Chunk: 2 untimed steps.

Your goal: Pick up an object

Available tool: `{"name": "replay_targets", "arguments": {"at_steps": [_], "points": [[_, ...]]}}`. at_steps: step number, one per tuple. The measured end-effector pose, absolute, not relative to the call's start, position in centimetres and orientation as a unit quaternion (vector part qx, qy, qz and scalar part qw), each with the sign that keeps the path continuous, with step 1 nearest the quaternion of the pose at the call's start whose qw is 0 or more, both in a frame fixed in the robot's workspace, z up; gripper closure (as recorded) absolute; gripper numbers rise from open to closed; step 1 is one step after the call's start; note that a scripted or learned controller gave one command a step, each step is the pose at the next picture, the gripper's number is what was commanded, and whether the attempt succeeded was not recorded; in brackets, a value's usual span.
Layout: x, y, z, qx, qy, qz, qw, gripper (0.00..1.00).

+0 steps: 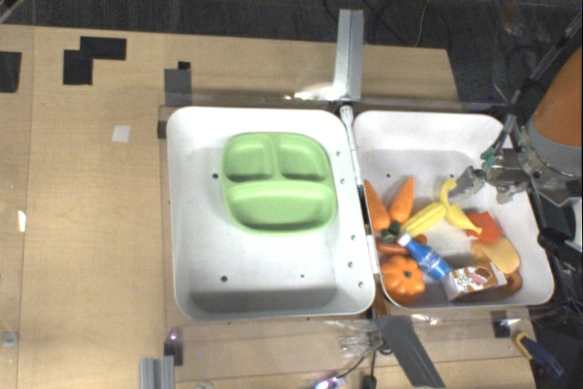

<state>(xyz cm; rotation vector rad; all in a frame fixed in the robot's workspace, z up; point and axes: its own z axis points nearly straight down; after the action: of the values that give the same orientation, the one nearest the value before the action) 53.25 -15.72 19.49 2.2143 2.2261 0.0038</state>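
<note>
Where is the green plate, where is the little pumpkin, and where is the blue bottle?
green plate (277,180): camera view, on the ridge between its compartments, in the left bin.
little pumpkin (404,276): camera view, on its orange body, right bin's front.
blue bottle (428,259): camera view, on its blue middle, beside the pumpkin.

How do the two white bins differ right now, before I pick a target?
The left bin holds a single green divided plate, lying flat near its middle; the right bin holds a jumble of small toy foods crowded toward its near side. The gripper hangs over the right bin, not the left. Both are shallow and white.
</note>
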Motion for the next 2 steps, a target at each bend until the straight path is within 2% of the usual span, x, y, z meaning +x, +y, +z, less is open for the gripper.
{"name": "replay_targets", "arguments": {"at_steps": [1,2], "points": [[50.8,-17.9,26.8,0.678,0.735,0.0018,0.003,0.0],[55.9,-12.3,13.7,0.615,0.788,0.001,0.001,0.0]]}}
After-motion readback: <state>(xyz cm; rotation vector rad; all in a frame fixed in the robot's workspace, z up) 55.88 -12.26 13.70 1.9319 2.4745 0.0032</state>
